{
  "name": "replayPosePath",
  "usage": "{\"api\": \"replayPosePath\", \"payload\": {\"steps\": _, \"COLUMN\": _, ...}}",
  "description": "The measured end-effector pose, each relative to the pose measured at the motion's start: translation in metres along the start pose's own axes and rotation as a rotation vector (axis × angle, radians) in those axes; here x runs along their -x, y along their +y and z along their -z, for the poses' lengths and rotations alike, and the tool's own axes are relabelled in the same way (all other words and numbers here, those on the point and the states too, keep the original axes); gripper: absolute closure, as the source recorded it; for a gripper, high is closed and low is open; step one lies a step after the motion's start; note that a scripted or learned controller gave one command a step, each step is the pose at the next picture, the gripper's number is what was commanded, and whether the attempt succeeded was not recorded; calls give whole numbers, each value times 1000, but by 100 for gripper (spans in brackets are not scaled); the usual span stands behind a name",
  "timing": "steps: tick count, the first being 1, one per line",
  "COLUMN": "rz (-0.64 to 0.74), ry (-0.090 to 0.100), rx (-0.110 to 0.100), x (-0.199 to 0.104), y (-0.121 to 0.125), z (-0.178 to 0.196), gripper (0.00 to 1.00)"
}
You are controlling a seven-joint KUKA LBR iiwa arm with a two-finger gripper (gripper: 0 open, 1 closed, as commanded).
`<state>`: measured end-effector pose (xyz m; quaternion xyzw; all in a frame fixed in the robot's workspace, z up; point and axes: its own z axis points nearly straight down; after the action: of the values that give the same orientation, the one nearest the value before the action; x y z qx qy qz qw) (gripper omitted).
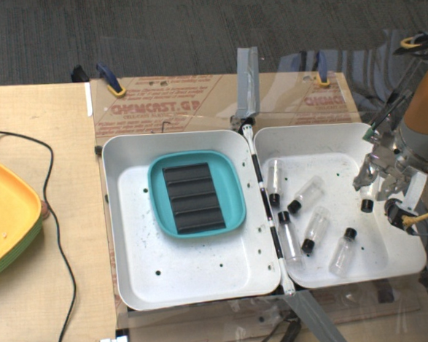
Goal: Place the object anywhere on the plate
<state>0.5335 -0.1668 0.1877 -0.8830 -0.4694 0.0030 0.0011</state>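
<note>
Several clear vials with black caps are lying in the right bin, and the pincer is hovering over that bin's right side, close to the right wall. How far it is open I cannot tell, since the wrist hardware is hiding the tips from above, and no vial is showing between them. A small dark cap is sitting just below the pincer, nearly under it; whether it belongs to a standing vial is hard to say. Further out, the nearest lying vial is resting below and to the left of the pincer, its long axis running diagonally, cap up and to the right. Another vial is lying further left, also tilted diagonally. Well apart, across the divider, the teal plate is resting in the left bin, directly left of the pincer. Judging from this, any carry is going to be running leftward over the divider between the bins.
</note>
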Motion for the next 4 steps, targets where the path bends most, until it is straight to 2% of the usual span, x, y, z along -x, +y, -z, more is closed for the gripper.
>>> {"api": "replayPosePath", "payload": {"steps": 1, "rz": -1, "ry": 0, "rx": 0, "x": 0, "y": 0, "z": 0, "gripper": 0}}
{"api": "replayPosePath", "payload": {"steps": 2, "rz": -115, "ry": 1, "rx": 2, "x": 31, "y": 6, "z": 111, "gripper": 0}}
{"api": "replayPosePath", "payload": {"steps": 3, "rz": 35, "ry": 0, "rx": 3, "x": 30, "y": 26, "z": 240, "gripper": 0}}
{"api": "replayPosePath", "payload": {"steps": 4, "rz": -189, "ry": 0, "rx": 1, "x": 70, "y": -21, "z": 252, "gripper": 0}}
